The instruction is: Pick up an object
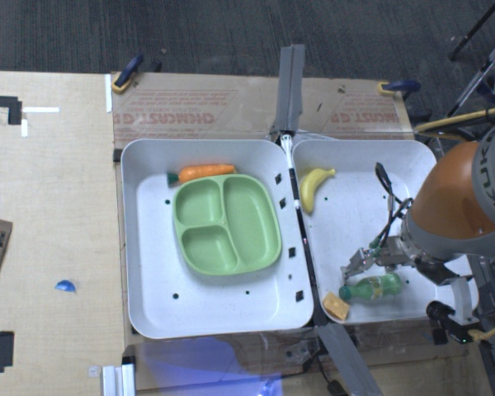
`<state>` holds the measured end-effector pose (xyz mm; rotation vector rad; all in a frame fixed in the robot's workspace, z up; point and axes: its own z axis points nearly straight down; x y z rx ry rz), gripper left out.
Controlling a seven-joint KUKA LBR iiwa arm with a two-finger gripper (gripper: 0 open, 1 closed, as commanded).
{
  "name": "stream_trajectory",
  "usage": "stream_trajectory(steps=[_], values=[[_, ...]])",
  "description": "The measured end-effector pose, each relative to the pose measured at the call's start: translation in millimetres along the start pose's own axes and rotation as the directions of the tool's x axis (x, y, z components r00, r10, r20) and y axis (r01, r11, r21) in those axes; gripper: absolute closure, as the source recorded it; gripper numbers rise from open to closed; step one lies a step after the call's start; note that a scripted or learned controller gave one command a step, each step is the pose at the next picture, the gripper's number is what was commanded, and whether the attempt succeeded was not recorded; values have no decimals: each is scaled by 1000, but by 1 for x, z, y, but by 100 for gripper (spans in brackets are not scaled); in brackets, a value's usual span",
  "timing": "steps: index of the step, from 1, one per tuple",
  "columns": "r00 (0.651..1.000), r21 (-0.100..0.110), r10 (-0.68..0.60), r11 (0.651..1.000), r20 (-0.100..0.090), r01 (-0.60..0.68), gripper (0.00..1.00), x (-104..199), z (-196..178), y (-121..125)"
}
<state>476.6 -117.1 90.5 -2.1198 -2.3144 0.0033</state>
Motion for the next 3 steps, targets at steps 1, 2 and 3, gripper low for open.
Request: stream_trajectory(steps=[1,2,3], values=[[1000,-2,26,1000,2,-26,0,-15,-45,10],[981,-1,-192,981,1,192,0,-4,0,0],[982,-1,-189,982,1,189,100,-5,-9,0]])
